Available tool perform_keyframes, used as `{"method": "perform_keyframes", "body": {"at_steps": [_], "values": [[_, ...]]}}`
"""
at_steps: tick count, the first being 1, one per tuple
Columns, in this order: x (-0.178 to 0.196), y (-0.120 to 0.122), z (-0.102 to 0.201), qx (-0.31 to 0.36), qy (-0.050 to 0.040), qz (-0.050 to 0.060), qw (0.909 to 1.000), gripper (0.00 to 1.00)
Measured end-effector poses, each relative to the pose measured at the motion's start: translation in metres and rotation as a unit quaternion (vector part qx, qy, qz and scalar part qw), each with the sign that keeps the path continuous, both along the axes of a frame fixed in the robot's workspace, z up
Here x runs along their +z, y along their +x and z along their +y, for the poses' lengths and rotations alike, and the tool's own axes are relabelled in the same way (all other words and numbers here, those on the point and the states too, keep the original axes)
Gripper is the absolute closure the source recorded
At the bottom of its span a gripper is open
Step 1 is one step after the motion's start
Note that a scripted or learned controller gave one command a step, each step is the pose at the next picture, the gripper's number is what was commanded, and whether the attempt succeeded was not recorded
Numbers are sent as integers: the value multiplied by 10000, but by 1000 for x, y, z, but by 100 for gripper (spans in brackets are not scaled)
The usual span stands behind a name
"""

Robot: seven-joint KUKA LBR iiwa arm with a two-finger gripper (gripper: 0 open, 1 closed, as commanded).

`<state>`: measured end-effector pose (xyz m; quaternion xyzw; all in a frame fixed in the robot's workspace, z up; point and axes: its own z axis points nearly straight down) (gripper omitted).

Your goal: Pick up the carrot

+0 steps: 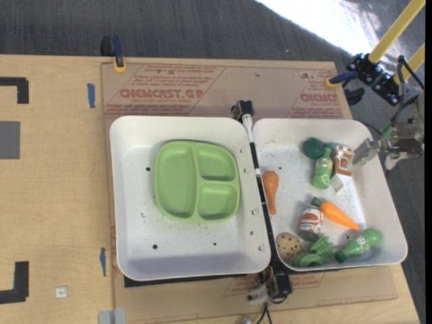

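Two carrot-like pieces lie in the right bin (398, 248): one carrot (339, 216) below-left of our gripper (378, 148), another (271, 189) farther left. We cannot tell the gripper's state. We may nudge the can (311, 223) touching the nearer carrot.

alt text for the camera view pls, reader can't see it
Two white bins sit side by side; the right bin holds toy food, with one carrot by the divider and another carrot near a can. The left bin holds a green plate. The gripper is at the right bin's far right rim.
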<state>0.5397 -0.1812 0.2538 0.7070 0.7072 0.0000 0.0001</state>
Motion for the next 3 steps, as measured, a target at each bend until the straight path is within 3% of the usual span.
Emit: {"method": "perform_keyframes", "body": {"at_steps": [1,2,3], "values": [[-141,-58,-13,-145,5,11,9999,0],[-164,-34,-4,-564,1,-23,9984,0],[-153,-31,-1,-552,23,-47,9985,100]]}}
